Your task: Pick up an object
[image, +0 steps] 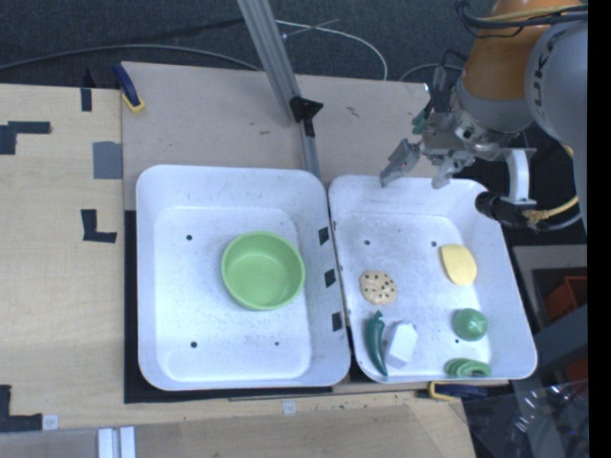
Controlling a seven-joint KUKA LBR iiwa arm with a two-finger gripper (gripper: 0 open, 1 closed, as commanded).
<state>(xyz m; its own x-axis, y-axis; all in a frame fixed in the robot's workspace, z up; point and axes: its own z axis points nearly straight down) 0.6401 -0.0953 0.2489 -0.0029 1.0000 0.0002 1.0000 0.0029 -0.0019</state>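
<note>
My gripper (417,172) hangs over the far edge of the right bin (496,219), open, with nothing between its fingers. Below it in that bin lie a round cookie (378,285), a yellow lemon-shaped piece (458,263), a green ball (469,323), a dark green pepper (374,342), a white block (401,342) and a green ring-shaped piece (467,367). All of them sit well toward the near side, apart from the gripper. A green bowl (263,270) stands upright in the left bin (162,256).
A slanted metal pole (277,60) rises behind the bins, its foot near the seam between them. White cables (344,36) run across the back of the bench. A blue and yellow clamp (128,87) sits at the far left corner.
</note>
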